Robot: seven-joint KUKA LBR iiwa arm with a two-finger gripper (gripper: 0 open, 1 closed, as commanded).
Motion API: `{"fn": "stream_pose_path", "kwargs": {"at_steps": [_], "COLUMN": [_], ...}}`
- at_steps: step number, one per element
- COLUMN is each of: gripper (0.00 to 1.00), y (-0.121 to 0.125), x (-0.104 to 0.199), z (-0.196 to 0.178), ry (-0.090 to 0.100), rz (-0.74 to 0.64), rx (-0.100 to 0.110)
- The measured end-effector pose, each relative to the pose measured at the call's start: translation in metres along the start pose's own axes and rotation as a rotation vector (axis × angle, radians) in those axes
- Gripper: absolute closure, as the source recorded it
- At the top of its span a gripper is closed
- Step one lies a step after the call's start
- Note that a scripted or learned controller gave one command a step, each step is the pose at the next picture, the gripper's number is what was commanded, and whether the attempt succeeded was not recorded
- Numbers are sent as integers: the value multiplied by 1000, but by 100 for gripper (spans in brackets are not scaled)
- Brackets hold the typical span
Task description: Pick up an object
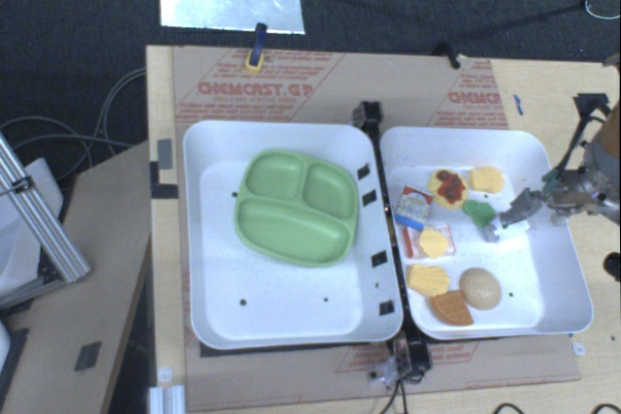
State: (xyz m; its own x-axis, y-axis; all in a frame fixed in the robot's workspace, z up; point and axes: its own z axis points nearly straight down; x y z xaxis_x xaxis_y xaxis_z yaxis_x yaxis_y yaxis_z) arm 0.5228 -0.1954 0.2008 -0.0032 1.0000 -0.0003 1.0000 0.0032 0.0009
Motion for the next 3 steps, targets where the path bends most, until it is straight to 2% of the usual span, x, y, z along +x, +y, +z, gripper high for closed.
{"fn": "stream_pose_path", "kwargs": {"at_steps": [1,2,3], "gripper": [0,0,0], "y": [-1,10,10], "x": [5,7,8], "z": [43,94,117], "ry": [1,0,1], "rz": [1,0,2], "rx": [2,0,2]}}
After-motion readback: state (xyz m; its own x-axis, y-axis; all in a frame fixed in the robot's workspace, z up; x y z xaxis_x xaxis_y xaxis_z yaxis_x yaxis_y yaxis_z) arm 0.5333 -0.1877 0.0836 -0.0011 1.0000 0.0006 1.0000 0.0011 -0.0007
